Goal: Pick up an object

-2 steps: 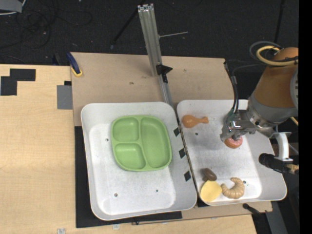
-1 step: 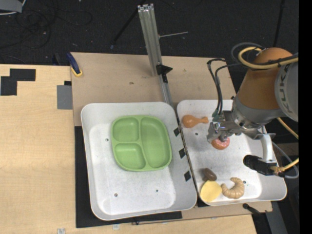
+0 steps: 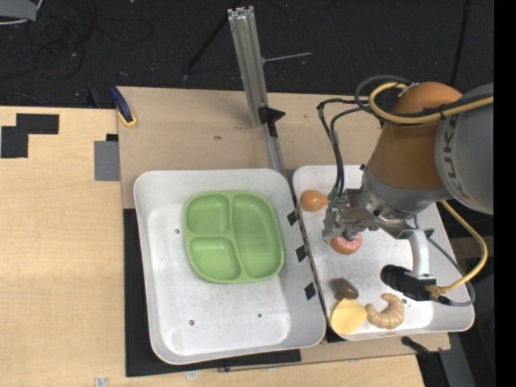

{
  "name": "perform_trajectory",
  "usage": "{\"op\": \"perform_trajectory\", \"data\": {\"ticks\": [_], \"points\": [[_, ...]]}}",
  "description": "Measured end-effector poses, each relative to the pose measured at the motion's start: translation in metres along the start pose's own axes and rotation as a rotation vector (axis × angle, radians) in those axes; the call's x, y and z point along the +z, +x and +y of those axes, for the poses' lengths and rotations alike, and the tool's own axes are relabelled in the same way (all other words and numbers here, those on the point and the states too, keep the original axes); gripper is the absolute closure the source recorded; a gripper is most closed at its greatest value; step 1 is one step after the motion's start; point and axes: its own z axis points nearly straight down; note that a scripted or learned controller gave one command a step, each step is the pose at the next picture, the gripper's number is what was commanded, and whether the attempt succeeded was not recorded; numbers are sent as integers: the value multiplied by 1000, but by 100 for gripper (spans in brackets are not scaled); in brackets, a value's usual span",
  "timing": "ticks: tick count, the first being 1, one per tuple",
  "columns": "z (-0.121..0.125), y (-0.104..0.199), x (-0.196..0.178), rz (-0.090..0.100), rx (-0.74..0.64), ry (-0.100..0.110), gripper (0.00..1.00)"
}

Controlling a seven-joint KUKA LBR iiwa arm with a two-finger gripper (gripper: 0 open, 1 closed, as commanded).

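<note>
My gripper (image 3: pixel 342 227) hangs low in the right bin (image 3: pixel 451 317), near its left side. Right under it lies a red and pink object (image 3: pixel 350 246), partly covered by the gripper, and I cannot make out whether it is gripped. An orange ball (image 3: pixel 313 200) sits just to the upper left of the gripper. Nearer the front of this bin lie a small brown piece (image 3: pixel 345 287), a yellow disc (image 3: pixel 347 318) and a tan curved object (image 3: pixel 388 312).
The left bin (image 3: pixel 161 321) holds a green divided plate (image 3: pixel 234 236) in its middle. An upright metal post (image 3: pixel 250 63) stands behind the bins, by the gap between them. The arm's body (image 3: pixel 411 151) covers the back right of the right bin.
</note>
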Motion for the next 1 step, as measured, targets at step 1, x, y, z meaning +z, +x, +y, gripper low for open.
{"op": "perform_trajectory", "data": {"ticks": [1], "points": [[-11,51,9,0,-1,1,100]]}}
